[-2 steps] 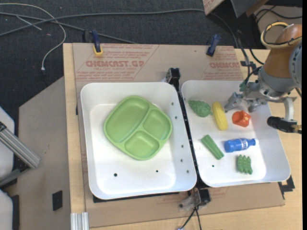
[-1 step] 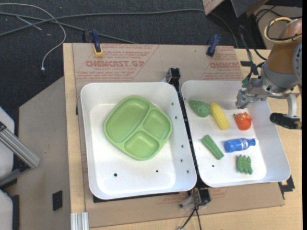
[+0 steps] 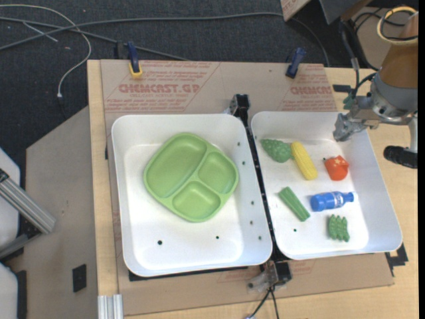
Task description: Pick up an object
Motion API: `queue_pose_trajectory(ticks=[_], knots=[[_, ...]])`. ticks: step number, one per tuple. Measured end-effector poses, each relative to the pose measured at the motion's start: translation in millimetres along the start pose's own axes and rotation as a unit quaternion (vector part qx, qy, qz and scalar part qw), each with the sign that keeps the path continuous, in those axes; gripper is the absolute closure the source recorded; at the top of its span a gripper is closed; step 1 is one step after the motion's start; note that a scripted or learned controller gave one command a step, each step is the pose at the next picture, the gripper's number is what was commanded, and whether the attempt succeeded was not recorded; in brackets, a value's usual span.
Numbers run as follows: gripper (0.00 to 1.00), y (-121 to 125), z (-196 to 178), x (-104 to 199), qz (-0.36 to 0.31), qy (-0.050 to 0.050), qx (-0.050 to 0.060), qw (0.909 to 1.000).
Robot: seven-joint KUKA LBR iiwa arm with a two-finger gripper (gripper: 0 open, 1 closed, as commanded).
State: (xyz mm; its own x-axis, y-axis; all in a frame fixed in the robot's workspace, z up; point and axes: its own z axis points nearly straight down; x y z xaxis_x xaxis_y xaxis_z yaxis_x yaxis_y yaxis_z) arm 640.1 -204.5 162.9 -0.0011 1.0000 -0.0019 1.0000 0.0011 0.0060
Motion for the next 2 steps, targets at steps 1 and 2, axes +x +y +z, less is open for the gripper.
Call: queue_pose_trajectory(ticks=[1, 2], knots=[[1.0, 2, -52, 0, 0.0, 0.0, 0.0, 1.0], [1.0, -7, -57, 43, -0.001, 0.002, 0.004, 1.0]])
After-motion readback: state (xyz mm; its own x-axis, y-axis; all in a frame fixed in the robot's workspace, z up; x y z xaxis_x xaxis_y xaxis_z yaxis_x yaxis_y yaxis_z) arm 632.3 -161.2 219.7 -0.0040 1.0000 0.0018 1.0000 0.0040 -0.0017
